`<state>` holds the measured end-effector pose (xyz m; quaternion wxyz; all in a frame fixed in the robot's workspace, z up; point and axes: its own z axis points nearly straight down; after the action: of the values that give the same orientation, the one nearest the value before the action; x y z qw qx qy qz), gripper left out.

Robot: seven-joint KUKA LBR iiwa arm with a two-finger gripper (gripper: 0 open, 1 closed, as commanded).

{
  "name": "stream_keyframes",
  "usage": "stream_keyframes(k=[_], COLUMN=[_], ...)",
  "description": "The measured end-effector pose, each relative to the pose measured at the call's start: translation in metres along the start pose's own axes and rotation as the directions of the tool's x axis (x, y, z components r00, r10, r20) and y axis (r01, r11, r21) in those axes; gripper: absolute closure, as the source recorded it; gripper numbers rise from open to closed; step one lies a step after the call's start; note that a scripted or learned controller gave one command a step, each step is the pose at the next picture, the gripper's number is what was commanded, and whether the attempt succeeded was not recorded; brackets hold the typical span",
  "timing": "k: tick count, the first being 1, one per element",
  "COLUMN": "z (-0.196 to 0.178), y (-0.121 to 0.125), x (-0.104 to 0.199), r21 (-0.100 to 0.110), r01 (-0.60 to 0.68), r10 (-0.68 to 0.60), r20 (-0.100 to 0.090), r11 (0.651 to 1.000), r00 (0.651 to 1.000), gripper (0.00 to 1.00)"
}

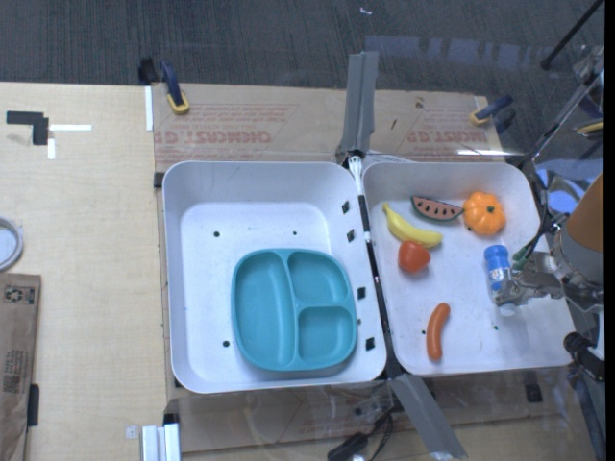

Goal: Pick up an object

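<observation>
The right bin (538,353) holds several toy foods. A yellow banana (411,227) lies near its back left, with a watermelon slice (437,207) and an orange pumpkin (484,213) to its right. A red tomato (414,256) sits just below the banana. An orange-red sausage (436,330) lies toward the front. A small blue bottle (496,265) lies at the right of the bin. My gripper (517,292) reaches in from the right edge and sits low, right against the bottle's near end.
The left bin (192,257) carries a teal divided plate (293,308). A grey divider post (360,104) stands behind the seam between the bins. Blue and yellow clamps (171,84) sit along the back of the bench.
</observation>
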<state>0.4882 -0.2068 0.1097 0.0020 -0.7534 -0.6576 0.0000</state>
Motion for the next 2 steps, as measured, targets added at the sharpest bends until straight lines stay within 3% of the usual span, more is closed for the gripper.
stream_keyframes(k=[1,2], z=[0.0,0.019], y=[0.0,0.017], x=[0.0,0.011], r21=[0.001,-0.001], r01=[0.0,0.002], r10=[0.0,-0.002], r20=[-0.001,0.003], r11=[1.0,1.0], r00=[1.0,1.0], gripper=[0.0,0.0])
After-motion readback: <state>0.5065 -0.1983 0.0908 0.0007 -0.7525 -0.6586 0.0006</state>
